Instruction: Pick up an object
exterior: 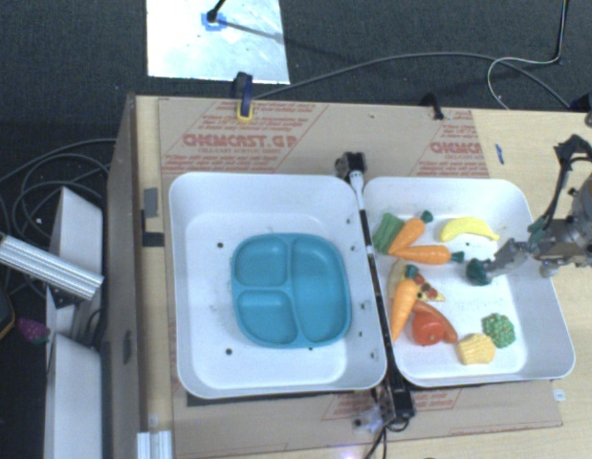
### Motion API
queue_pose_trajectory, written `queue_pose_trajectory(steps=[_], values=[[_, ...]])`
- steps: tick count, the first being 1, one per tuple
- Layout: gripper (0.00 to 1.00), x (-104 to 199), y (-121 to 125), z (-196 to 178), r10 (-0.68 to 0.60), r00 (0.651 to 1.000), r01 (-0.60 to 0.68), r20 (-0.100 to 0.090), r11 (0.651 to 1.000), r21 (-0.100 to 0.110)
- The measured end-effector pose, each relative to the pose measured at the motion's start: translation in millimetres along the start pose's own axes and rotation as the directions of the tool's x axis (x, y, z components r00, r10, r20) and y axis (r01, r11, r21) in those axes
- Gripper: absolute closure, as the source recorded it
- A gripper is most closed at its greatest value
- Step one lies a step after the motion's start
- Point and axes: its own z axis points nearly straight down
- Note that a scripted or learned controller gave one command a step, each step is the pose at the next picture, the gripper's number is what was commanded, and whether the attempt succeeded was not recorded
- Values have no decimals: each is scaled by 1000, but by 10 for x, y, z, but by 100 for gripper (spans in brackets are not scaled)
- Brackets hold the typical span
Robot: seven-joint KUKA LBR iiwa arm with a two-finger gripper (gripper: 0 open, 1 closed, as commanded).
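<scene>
Orange carrots (417, 252) beside banana (469, 228)

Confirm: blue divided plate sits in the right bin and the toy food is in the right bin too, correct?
Not quite. The camera view shows the blue divided plate in the left bin. The toy food, including the banana, is in the right bin as you said.

A flat bench top of brown cardboard-like sheet printed with red lettering (276, 132) carries two shallow white plastic bins set side by side, their inner rims touching along the middle. The left white bin (205, 208) sits toward the bench's left half; the right white bin (539, 323) sits toward its right. A small yellow and black clamp (243, 98) grips the bench's far edge.
</scene>
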Motion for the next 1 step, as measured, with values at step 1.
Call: queue_pose_trajectory(steps=[1], values=[[0, 720, 332, 1350, 0, 1000, 0, -1, 1000, 3]])
